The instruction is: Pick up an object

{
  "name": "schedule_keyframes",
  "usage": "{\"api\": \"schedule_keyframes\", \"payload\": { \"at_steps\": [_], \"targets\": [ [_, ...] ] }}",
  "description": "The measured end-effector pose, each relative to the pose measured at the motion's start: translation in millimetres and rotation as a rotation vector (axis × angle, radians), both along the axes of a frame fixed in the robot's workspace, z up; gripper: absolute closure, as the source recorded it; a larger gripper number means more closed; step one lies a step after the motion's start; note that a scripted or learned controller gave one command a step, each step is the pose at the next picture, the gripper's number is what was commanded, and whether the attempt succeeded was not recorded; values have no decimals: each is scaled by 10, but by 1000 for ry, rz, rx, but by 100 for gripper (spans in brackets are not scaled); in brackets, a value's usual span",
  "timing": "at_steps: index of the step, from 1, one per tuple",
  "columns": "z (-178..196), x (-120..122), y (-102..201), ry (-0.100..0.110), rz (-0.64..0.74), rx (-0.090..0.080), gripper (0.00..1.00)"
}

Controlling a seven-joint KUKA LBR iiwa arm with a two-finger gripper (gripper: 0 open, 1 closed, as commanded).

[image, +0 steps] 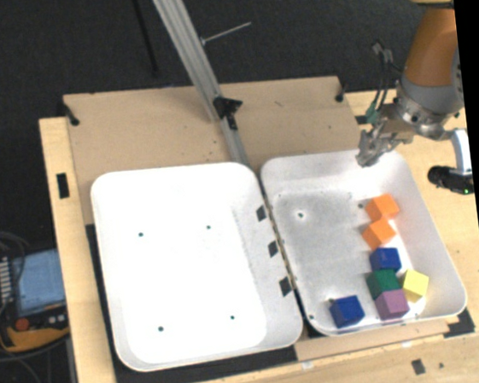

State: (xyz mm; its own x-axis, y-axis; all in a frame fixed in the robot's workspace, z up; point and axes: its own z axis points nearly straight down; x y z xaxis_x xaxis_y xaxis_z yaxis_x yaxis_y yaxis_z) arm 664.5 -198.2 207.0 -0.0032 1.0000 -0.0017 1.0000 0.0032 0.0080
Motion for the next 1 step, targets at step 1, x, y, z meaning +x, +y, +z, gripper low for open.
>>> {"api": "schedule_keyframes", "payload": {
  "at_steps": [1],
  "targets": [
    [553,16,-11,-1,3,0,100]
  ]
}}
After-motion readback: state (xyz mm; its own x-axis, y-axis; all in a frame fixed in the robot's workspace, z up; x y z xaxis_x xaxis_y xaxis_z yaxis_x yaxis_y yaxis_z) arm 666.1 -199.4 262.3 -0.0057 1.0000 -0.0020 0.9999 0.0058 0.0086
